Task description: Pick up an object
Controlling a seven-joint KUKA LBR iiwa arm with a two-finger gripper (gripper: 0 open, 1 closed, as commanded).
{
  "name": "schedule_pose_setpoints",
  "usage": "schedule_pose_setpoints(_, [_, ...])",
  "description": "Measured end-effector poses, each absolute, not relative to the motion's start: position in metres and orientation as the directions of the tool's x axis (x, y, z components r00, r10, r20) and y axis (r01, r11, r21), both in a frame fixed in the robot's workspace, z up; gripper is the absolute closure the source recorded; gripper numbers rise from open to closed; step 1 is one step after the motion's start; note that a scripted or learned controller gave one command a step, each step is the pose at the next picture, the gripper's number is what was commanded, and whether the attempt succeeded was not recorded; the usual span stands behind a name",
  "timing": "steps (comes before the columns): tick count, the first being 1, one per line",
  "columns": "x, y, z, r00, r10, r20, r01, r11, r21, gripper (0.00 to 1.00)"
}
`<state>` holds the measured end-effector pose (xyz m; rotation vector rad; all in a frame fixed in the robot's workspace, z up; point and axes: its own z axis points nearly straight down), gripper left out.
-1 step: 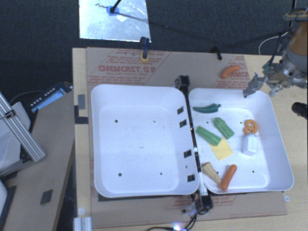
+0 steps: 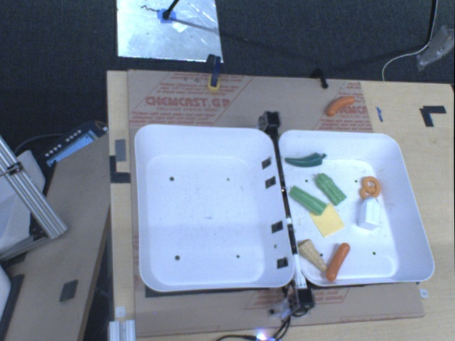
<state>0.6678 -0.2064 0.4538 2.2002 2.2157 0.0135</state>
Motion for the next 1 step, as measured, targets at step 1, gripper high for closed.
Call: schedule_pose_setpoints(1, [0.6674,-0.2055,0.4551,-0.011,1.0,-0.004,1.0,0.011,0.008,1.0])
